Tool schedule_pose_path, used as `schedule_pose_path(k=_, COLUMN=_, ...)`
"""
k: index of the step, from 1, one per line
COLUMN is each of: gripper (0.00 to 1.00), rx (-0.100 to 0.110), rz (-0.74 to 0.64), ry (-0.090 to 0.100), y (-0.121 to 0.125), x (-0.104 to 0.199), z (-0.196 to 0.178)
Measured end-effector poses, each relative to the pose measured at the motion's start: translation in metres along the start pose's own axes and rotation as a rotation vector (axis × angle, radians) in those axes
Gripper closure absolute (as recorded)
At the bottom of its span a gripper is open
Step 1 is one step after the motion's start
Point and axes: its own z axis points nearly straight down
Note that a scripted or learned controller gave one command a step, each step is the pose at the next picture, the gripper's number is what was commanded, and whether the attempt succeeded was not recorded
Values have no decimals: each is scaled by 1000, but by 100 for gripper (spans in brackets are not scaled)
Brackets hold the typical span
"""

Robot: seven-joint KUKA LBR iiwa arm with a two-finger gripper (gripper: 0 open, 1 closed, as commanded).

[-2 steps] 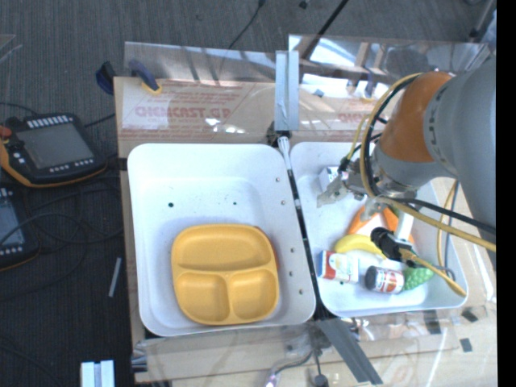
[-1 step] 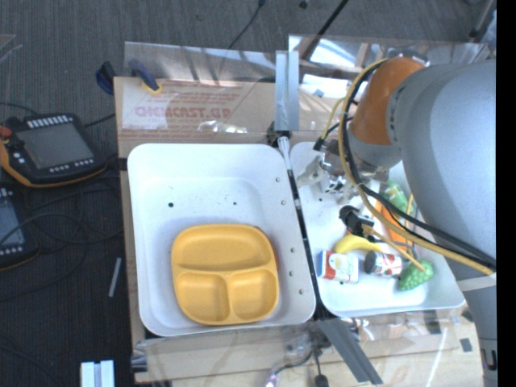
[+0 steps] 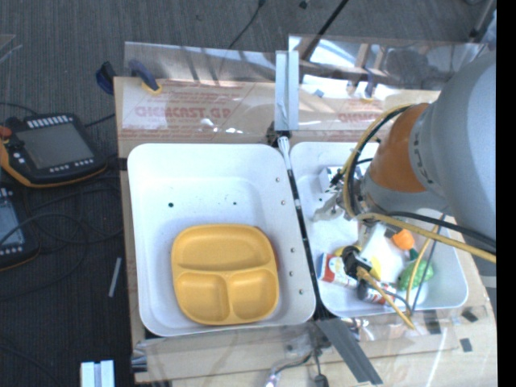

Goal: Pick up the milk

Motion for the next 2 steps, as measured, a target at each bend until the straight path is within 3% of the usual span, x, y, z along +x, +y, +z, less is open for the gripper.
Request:
schedule_pose_path(k=1, gripper=0, rx=-7, rz=96, ry=3, y=-52, x=-29, z=-2)
schedule_pose_path(k=2, gripper=0, rx=2, rz=118, ry=-3, y=35, x=23, z=1)
